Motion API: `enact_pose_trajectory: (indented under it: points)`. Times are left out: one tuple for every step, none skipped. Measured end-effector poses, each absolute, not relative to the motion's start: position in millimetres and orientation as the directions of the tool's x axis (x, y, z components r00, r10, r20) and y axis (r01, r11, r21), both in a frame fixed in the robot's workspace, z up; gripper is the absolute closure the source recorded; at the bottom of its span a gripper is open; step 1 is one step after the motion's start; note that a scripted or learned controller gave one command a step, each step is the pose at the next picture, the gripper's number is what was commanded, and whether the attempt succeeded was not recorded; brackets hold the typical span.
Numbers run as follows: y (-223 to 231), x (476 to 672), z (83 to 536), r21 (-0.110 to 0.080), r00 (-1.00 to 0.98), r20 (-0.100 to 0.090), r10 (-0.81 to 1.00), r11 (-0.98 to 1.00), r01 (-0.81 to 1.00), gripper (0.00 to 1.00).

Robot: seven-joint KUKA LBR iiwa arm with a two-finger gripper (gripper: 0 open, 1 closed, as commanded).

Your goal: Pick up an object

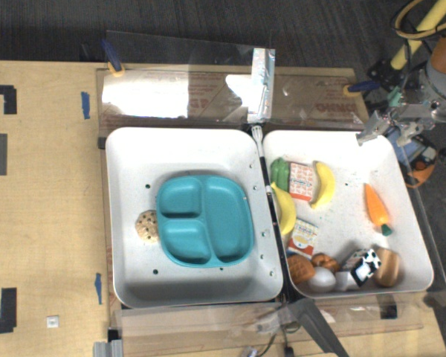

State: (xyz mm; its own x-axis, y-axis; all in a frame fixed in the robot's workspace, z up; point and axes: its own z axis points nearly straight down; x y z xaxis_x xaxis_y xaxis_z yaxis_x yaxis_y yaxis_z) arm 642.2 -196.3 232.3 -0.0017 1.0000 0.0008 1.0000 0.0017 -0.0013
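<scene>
Toys crowd right bin (412, 222) front edge, fingers (372, 131) state unclear, at far rim

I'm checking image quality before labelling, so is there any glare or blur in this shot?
Camera view: strong glare whitens the clear panel behind the left bin; the teal tray and carrot are evenly lit and reasonably sharp; the small items in the right bin's near corner look soft.

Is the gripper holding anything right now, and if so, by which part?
Nothing is held. The gripper is at the far right corner of the right bin, above the rim, with nothing between its fingers. The carrot and bananas lie in the bin.
</scene>
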Motion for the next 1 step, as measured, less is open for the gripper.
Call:
enact_pose_trajectory:
  points:
    - [-133.4,667.4,211.0,-0.003,-0.103,0.003,0.995,0.103,0.995,0.00]
